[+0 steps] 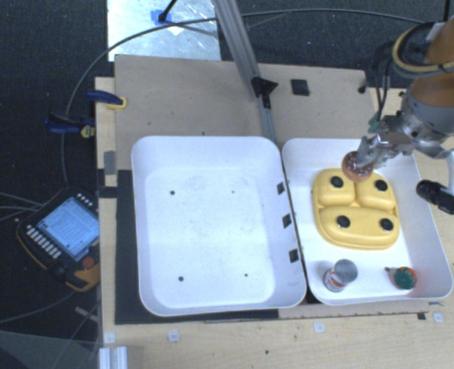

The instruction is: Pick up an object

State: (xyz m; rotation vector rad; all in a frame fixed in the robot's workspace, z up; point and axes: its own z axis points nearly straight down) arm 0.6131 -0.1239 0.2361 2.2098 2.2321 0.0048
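Note:
In the right bin [435, 264] lies a big yellow block [355, 210] with black dots on its four rounded humps. Near the bin's front wall a small silver can [339, 274] stands, and a little green and red item [402, 277] sits to its right. My gripper [363, 160] comes in from the right on the grey and orange arm [435, 75] and hangs over the block's far edge. A small round brownish thing [355, 167] shows at its tip. Whether it is held or just lies below the tip is unclear.
The left bin [146, 206] sits beside the right one, with black clips [287, 220] along the shared wall. A slanted metal pole [238, 37] crosses the back of the bench. A teach pendant [61, 233] and cables lie left of the bench.

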